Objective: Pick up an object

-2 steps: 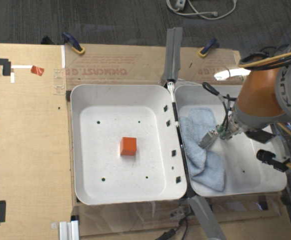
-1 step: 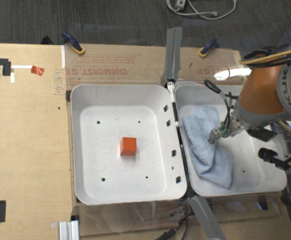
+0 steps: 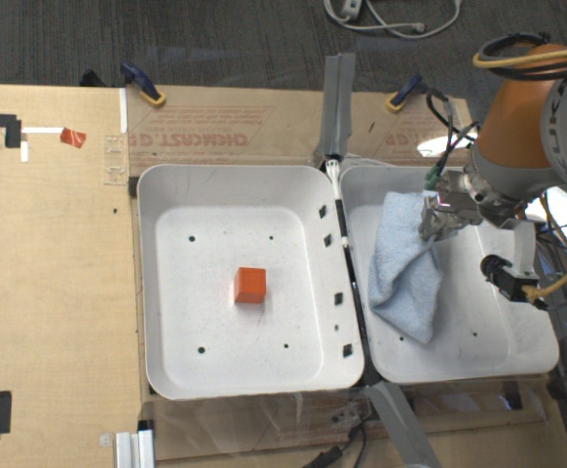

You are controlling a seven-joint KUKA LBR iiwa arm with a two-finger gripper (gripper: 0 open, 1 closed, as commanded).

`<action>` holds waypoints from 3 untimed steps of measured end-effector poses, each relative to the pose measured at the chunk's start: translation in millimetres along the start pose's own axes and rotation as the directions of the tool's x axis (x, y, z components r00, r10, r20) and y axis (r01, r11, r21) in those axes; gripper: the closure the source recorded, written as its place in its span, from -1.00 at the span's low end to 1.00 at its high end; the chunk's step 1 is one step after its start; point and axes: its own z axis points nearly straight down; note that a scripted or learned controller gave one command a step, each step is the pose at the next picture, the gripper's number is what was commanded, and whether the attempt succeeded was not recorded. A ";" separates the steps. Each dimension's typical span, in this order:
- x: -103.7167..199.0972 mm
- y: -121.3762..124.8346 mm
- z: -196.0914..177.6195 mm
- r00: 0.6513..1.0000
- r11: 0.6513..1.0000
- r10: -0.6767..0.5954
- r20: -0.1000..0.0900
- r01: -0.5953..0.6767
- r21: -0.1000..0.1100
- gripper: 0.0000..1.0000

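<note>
Camera view, from above the counter (image 3: 50,291): two white bins sit side by side. The left bin (image 3: 157,291) carries an orange block (image 3: 250,286) near its middle, well apart from every wall. The right bin (image 3: 517,344) carries a light blue cloth (image 3: 402,266), which lies along the bin's left side, bunched and folded toward the front.

The claw (image 3: 437,218) is down at the cloth's upper right corner, near the right bin's back edge, and appears to touch the fabric there. Whether it has closed on the cloth or stands apart from it I cannot tell; the wrist hardware hides that.

My judgement is that the step in hand is the grasp attempt on the cloth, with the lift not yet done. The next move calls for a firm pinch on a fold, then a straight rise; soft fabric may slip free or trail, so the hold should be checked as it comes up.

The arm (image 3: 517,125) reaches in over the right bin's back right corner, orange band uppermost, wrist angled down and toward the left, cables looping beside it.
</note>
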 end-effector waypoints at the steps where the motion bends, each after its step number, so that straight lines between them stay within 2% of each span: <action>1: 5.2 45.2 -27.2 1.000 1.000 -0.020 0.000 0.020 0.000 1.00; 2: 1.1 85.9 -14.4 1.000 1.000 -0.010 0.000 0.010 0.002 1.00; 3: -21.6 88.3 15.4 0.986 0.986 -0.166 0.000 0.166 0.002 1.00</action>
